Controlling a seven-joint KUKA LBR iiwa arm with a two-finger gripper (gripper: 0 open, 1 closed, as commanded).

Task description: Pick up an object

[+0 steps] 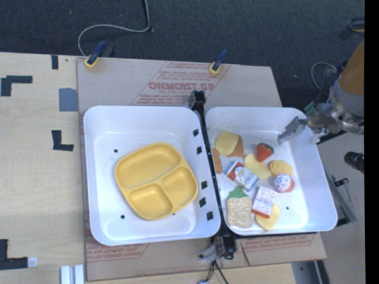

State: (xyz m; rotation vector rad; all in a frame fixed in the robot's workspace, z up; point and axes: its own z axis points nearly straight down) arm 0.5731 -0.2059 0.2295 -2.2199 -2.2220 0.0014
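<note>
The right white bin [308, 218] holds several toy food items: a yellow wedge [226, 142], a red tomato-like piece [264, 151], a round waffle cookie [279, 168], a red and white ball [283, 183], two small printed packets [264, 202], and a speckled cracker [239, 212]. My gripper [308, 131] hangs over the bin's upper right part, above and to the right of the tomato piece. Its fingers [290, 129] stand apart, open, with nothing between them.
The left white bin [98, 158] holds a yellow divided tray [156, 180]. A black hinge strip [204, 158] runs between the bins. Both bins sit on a cardboard sheet [172, 81] clipped at its far edge. Cables hang at the right, beside the arm.
</note>
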